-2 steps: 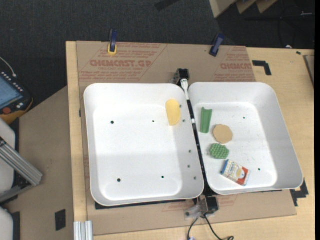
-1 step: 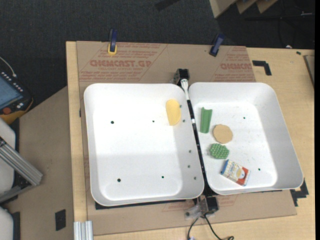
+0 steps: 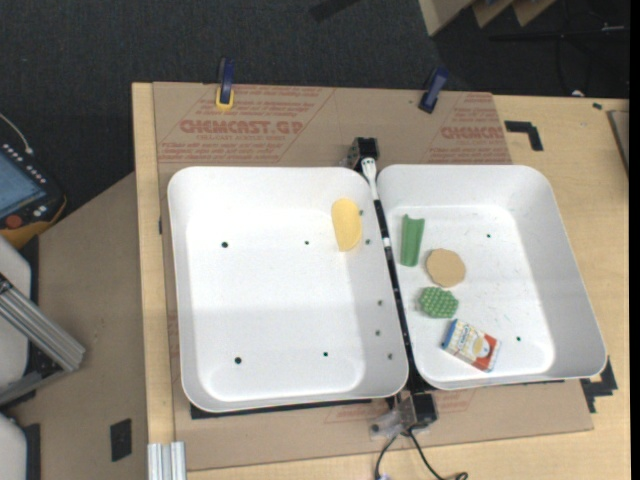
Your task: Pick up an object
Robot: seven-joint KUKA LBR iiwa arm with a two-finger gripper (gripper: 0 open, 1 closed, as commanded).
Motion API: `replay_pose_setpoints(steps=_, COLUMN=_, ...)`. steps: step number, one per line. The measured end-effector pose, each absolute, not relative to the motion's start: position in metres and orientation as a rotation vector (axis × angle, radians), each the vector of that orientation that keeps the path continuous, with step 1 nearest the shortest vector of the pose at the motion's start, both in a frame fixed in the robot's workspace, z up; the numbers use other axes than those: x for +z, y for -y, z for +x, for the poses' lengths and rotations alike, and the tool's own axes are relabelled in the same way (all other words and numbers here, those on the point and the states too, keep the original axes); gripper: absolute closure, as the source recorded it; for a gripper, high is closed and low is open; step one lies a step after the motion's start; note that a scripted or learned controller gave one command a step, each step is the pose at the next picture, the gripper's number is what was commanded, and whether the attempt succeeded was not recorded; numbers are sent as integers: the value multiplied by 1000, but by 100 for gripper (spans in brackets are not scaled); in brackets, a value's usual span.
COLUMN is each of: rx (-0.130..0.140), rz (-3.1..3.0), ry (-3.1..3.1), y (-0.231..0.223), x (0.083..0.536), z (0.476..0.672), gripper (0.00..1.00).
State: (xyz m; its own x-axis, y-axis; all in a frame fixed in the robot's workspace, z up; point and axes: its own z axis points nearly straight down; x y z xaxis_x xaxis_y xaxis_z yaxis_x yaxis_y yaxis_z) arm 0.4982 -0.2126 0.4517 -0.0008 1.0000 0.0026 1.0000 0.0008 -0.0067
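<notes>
Two shallow white bins sit side by side on a brown board clamped to the table (image 3: 100,268). The left bin (image 3: 260,368) has a smooth, glossy floor and holds one thing: a pale yellow, soft-edged oblong piece (image 3: 346,224) lying near its right wall, toward the far side. The right bin (image 3: 560,268) holds four things grouped along its left half. A flat green strip (image 3: 411,240) lies lengthwise farthest back. Just nearer sits a round tan disc (image 3: 445,267), and nearer still, almost touching it, a bumpy green, knobbly-textured lump (image 3: 438,302). Nearest lies a small printed packet (image 3: 468,344) in white, blue and red, set at a tilt. Two blue clamps (image 3: 226,76) grip the board's far edge. Nothing here lets me judge the jaws.
</notes>
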Motion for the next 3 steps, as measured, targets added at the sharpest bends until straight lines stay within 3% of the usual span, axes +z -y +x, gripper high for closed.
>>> replay_pose_setpoints(steps=1, rx=8, rz=-2215, ry=2212, y=211, x=340, z=485, gripper=100)
replay_pose_setpoints(steps=2, rx=-3, rz=-2229, ry=2227, y=225, x=409, z=480, gripper=100)
replay_pose_setpoints(steps=3, rx=-8, rz=-2216, ry=2236, y=144, x=439, z=481, gripper=100)
